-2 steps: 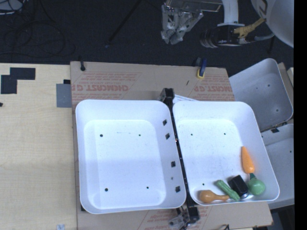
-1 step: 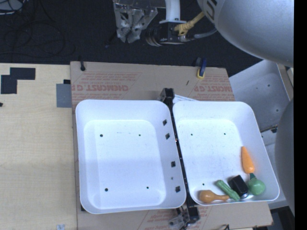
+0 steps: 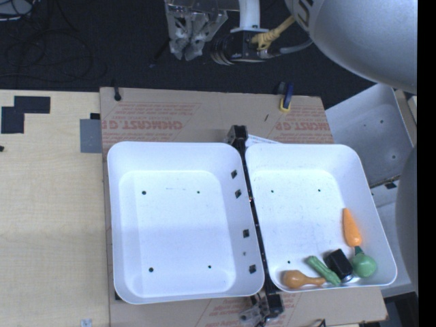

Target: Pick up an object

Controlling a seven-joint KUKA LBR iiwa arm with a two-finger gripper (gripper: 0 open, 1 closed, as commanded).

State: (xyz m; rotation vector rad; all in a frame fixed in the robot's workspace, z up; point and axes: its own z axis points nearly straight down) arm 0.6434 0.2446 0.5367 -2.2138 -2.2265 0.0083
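**Nothing Picked Up Yet: Claw Parked High Above the Bins**

The big grey arm (image 3: 361, 26) is seen at the top right, far back from the bench. The first step is judged to be in hand: a thing must be chosen and reached for, and nothing is lifted yet.

Two white bins are set side by side on the brown board. The left bin (image 3: 122, 182) is plain white inside, with small dark dots. The right bin (image 3: 300, 159) is where all the little things are kept, bunched in its near right corner.

The gripper (image 3: 194, 33) is held up at the top, well apart from both bins. Nothing is held in it. How wide it is open cannot be told, because it is small and blurry.

For the next move, the claw would need to be brought over the right bin's near right corner and lowered onto one thing.

The orange carrot toy (image 3: 351, 227) is judged the easiest, as it lies a bit apart, by the right wall. Its long side runs almost from far to near, and its thin tip is pointed away.

Close together nearer the front lie a green round toy (image 3: 365, 266), a black block (image 3: 338, 264), a green stick (image 3: 322, 270) and an orange pear-shaped toy (image 3: 300, 278), which lies sideways with its thin end to the right.
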